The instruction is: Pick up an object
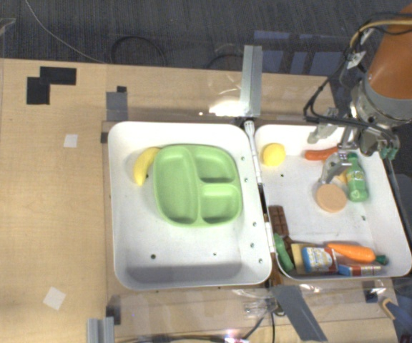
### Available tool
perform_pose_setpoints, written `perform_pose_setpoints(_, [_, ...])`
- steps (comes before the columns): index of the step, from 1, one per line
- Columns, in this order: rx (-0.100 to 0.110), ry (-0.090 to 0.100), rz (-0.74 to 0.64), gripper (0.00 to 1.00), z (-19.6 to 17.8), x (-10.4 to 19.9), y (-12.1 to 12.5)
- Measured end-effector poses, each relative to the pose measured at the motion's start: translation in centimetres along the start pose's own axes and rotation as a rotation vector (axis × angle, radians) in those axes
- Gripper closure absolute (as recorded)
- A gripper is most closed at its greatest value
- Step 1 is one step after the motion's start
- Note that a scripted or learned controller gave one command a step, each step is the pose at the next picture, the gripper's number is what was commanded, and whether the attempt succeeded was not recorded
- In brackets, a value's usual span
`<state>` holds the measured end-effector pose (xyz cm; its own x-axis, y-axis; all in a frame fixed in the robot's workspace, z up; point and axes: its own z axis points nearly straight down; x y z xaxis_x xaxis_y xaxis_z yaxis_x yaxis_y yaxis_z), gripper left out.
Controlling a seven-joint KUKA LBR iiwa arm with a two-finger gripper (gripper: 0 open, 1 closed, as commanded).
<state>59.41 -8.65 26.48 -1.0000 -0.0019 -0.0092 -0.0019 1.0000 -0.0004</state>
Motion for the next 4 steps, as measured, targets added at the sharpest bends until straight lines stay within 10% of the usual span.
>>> perform_pose_setpoints(2, [0.002,-0.007,-0.229,0.0,17.5,-6.5,-5.9])
perform_pose_setpoints(3, [0.003,-0.018,-0.233,1.0,16.1,-6.8,-5.7])
perform_pose_setpoints(4, [0.008,-0.012,-0.402,1.0,4.1,-6.7,-11.3])
